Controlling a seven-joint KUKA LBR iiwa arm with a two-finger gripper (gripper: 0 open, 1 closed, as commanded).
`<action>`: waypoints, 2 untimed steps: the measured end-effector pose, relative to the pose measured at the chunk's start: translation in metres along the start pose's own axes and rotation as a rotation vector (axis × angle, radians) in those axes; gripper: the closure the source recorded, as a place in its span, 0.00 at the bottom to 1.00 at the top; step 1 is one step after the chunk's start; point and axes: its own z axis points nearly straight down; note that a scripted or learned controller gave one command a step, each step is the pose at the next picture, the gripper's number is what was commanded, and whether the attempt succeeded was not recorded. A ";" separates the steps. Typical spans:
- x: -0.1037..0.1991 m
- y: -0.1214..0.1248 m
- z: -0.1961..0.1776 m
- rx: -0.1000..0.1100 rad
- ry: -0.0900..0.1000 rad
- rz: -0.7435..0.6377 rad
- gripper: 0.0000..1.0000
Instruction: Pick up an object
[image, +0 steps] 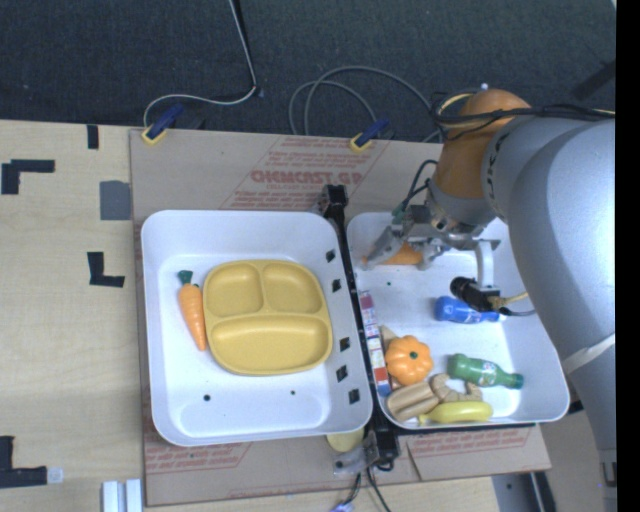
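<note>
My gripper is low over the back left part of the right bin, reaching in from the right. Its two grey fingers stand spread apart, so it is open. A small orange piece lies on the bin floor between them, and I cannot tell whether they touch it. Nearer the front lie a blue object, an orange pumpkin, a green bottle, a yellow banana and tan bread rolls.
The left bin holds a yellow divided plate and a carrot at its left side. A striped box stands against the right bin's left wall. The big grey arm covers the right bin's right side.
</note>
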 end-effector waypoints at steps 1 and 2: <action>-0.005 -0.004 -0.008 0.018 -0.006 0.002 1.00; -0.009 -0.062 -0.062 -0.017 0.006 -0.003 1.00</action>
